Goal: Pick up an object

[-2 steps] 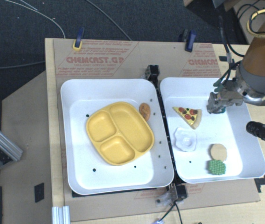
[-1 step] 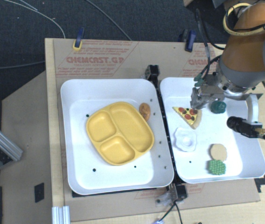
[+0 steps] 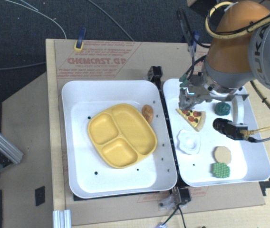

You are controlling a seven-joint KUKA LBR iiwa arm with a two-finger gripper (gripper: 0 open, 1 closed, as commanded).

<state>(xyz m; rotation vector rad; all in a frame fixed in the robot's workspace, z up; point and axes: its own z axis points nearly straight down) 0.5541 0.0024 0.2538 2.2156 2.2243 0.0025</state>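
Observation:
My gripper [image 3: 189, 101] hangs over the back left part of the right bin [image 3: 254, 172], directly above the far end of a pizza slice [image 3: 193, 119] with red and green toppings. Nothing shows held in it. Around it in the right bin lie a teal lump [image 3: 222, 109], a white cup-like piece [image 3: 188, 142], a tan round biscuit [image 3: 222, 154] and a green bumpy ball [image 3: 220, 170]. In the left bin [image 3: 73, 127], a small brown bun-like piece [image 3: 147, 112] rests beside a yellow divided plate [image 3: 121, 135].
The arm's orange and grey body [image 3: 235, 37] looms over the back right of the right bin. The two bins meet along a dark seam [image 3: 168, 127]. A cardboard sheet [image 3: 97, 61] lies under both bins, with a blue and yellow clamp [image 3: 80, 40] at its back edge.

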